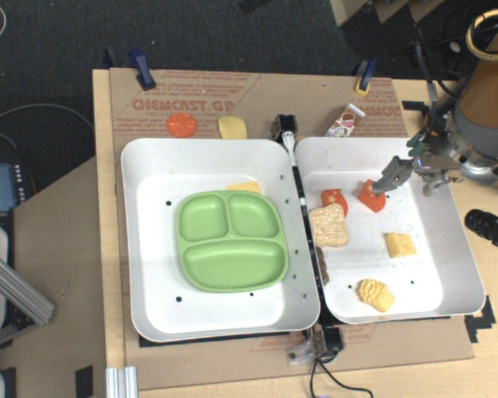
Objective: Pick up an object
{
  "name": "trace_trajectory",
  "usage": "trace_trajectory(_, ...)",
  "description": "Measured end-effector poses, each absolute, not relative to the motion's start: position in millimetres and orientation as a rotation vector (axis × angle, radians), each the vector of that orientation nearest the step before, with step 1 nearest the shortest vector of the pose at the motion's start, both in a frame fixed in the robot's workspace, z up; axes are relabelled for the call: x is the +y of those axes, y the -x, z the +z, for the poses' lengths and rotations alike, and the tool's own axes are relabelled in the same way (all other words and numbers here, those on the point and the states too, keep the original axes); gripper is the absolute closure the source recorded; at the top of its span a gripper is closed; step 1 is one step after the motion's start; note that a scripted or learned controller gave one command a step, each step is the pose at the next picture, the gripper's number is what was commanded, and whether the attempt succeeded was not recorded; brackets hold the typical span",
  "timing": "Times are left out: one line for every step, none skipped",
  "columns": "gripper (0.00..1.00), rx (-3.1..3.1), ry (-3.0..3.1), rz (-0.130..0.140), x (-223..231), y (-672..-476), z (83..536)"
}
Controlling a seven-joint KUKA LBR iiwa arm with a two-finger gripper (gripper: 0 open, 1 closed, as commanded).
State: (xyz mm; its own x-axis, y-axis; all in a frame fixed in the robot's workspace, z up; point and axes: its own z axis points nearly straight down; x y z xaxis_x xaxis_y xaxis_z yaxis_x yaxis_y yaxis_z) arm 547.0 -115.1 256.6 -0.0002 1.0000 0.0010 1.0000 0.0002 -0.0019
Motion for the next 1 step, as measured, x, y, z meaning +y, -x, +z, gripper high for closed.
trace_trajectory(0.00,-2.213,2.219,0.008,-152.0,-550.6,84.6)
